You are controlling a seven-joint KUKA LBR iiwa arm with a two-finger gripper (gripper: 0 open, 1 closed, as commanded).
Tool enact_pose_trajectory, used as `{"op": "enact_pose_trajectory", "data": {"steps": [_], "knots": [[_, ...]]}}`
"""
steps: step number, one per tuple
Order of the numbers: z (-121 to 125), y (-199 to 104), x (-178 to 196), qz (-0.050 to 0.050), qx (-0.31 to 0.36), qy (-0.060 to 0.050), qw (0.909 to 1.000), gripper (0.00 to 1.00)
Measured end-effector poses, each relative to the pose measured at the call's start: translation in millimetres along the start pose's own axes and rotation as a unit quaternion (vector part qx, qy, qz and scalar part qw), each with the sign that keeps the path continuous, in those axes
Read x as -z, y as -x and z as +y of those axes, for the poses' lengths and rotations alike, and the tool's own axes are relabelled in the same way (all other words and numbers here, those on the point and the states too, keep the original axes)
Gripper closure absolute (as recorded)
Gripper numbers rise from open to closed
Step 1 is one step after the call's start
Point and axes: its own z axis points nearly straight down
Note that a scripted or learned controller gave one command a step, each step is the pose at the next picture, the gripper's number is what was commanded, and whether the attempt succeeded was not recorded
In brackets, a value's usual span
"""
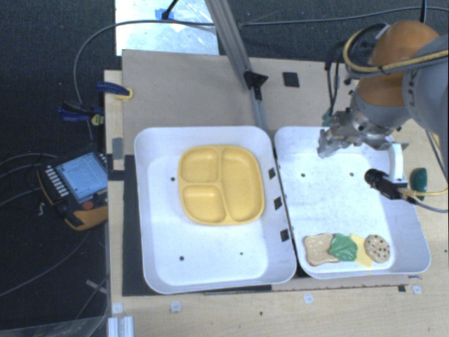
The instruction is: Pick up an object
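Yellow plastic, moulded into a rounded plate with three compartments [222,185], lies in the left shallow white bin [158,258], nearer that bin's far edge than its near one and tilted slightly in plan. The right shallow white bin [330,188] sits just beside it, their inner walls touching along the middle of the bench.

Four small flat toy foods are gathered along the near wall of the right bin. A tan toast-shaped slice [320,249] lies leftmost. A green leaf-shaped piece [343,247] overlaps its right edge. A pale yellow cheese-like wedge [362,256] pokes out from under the green piece. A round tan cookie with dark specks [377,248] lies rightmost, touching or just beside the wedge.

The grey arm with its orange band [400,48] reaches in from the right. Its gripper [330,144] hangs over the far left part of the right bin, well apart from the toy foods. Nothing shows between its fingers; whether they stand wide or narrow cannot be told from this slant.

A black cylindrical fitting [382,182] juts from the wrist hardware over the right bin's right side. A handheld control pendant with a blue screen [77,181] lies on the dark floor to the left of the bench.
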Motion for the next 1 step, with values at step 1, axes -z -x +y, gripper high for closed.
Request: {"op": "enact_pose_trajectory", "data": {"steps": [1], "knots": [[1.2,0.1,21.9,0.0,0.0,-0.002,1.0,1.0]]}}
